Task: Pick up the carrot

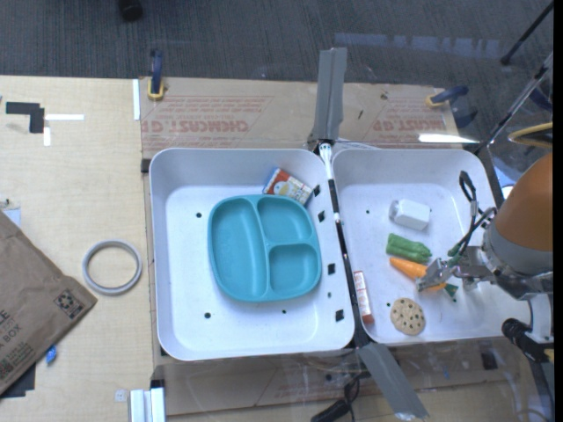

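The carrot (407, 268) is a short orange piece lying in the right bin (378, 178), just below a green vegetable (409, 247). My gripper (441, 278) is low in that bin at the carrot's right end, touching or nearly touching it. The carrot still rests on the bin floor. The arm's orange band (530, 209) and grey wrist come in from the right and hide the bin's right wall.
A white block (411, 214) lies behind the green vegetable, and a round cookie (407, 316) lies in front of the carrot. The left bin (176, 253) holds a blue divided plate (264, 246) and a small printed packet (288, 185). A tape roll (112, 265) lies on the bench at left.
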`<state>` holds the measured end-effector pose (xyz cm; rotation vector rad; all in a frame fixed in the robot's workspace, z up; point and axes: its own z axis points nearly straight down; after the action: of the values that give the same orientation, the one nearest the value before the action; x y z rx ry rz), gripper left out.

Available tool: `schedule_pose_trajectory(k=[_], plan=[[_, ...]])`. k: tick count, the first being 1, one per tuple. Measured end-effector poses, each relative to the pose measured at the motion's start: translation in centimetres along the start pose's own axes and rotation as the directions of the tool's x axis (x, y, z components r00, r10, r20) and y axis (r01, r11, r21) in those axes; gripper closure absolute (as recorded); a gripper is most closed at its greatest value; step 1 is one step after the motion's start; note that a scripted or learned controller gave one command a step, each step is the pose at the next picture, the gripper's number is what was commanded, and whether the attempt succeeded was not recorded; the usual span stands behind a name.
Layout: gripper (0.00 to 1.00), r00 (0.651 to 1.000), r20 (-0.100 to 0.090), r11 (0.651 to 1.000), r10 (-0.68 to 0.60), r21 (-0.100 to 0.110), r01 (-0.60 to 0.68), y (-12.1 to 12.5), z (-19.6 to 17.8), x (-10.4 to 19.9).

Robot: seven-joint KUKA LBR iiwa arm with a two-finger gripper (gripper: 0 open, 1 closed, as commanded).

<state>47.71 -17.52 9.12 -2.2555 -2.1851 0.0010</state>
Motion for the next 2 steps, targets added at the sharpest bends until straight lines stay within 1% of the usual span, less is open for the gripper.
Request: schedule_pose_trajectory(k=[1, 2], plan=[[0.00, 0.992, 0.001, 0.992, 0.124, 0.001, -0.124, 5.1, 0.0, 2.4], [0.00, 0.991, 0.001, 0.991, 0.136, 0.000, -0.136, 5.6, 0.0, 5.1]])
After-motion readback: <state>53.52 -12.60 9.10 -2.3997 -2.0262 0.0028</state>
